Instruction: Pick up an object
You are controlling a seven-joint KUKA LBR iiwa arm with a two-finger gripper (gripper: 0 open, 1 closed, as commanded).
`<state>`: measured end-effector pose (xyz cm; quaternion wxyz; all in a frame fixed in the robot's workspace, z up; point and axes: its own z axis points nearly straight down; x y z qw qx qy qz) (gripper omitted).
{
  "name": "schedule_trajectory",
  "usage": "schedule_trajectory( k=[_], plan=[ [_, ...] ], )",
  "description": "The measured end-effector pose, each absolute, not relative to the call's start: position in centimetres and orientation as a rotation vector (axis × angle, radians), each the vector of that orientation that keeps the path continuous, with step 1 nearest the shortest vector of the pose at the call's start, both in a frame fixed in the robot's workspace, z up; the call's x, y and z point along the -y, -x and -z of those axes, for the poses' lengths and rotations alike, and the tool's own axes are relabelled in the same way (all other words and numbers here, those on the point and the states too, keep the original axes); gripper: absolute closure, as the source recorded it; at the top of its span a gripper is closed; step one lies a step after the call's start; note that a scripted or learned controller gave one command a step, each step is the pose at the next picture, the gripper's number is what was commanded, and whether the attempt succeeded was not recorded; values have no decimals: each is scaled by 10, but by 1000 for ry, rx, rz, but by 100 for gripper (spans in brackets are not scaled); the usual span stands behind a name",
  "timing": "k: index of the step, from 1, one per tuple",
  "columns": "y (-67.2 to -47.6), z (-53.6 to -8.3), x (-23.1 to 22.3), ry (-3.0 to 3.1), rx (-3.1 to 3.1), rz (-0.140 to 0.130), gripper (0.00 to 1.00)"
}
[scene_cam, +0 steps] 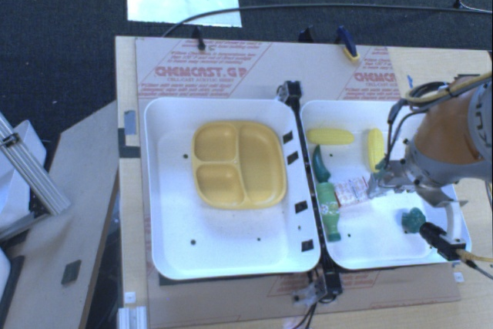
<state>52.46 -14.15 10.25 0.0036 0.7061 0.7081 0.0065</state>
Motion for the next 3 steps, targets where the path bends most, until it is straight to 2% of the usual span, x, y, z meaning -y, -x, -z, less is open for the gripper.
schedule_trajectory(
  k=[1,3],
  plan=[
    [-530,-147,146,-2213,-2222,-4,100],
    [-535,-237,143,-2212,-2223,-5,100]
  ],
)
